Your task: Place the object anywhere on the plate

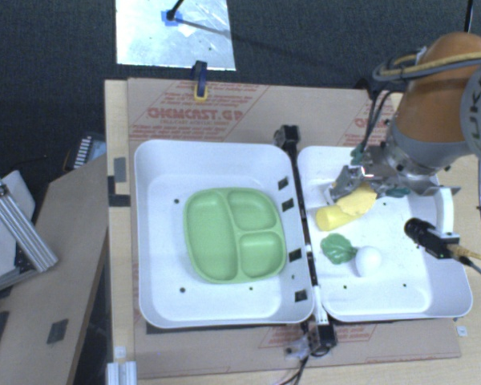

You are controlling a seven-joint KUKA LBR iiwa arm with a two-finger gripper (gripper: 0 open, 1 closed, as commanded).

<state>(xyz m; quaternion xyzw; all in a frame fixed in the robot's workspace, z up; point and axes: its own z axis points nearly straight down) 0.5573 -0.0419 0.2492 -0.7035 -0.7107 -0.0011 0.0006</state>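
Camera view: claw point(349, 184) hangs low over the right bin point(401, 295), at its far-left part, with the grey-and-orange arm point(441, 95) coming in from the view's right. Can't tell from this angle whether the claw is spread or closed.

Yellow object point(346, 211) lies directly below the claw tip, on the near side. It's touching or almost touching, and I can't see it pinched. It sits on the bin floor, long axis slanted, up against the bin's left wall.

Green lumpy piece point(337, 249) is a bit further toward the camera from the claw, just beside the yellow object's lower end. White ball point(369, 259) is just right of that, close to the green piece.

Green plate point(224, 231) is well apart from the claw, to its view-left across the divider, centred in the left bin point(168, 295). It has three compartments, with nothing on it.

Both bins rest on a cardboard sheet point(192, 111).
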